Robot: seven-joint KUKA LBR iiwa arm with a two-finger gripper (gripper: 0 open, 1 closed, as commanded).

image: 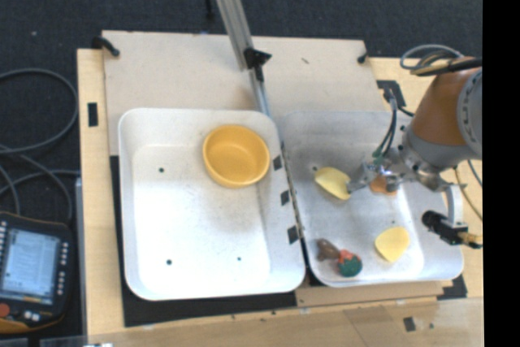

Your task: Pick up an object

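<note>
In the right bin point(357, 134) my gripper point(372, 178) is low over the floor, reaching in from the right. A small orange object point(383, 185) lies right at the gripper's tip; whether it is held I cannot tell. A pale yellow piece point(331, 182) rests just left of the gripper, close to it. Another yellow piece point(392, 244) lies nearer the front right corner. A brown piece point(327, 249) and a green and red toy point(348, 264) sit together at the front edge.
The left bin point(162, 215) holds a yellow bowl point(236, 155) at its back right. A slanted metal pole point(231, 4) rises behind the bins. Black cables point(445, 225) hang off the arm at the right bin's rim.
</note>
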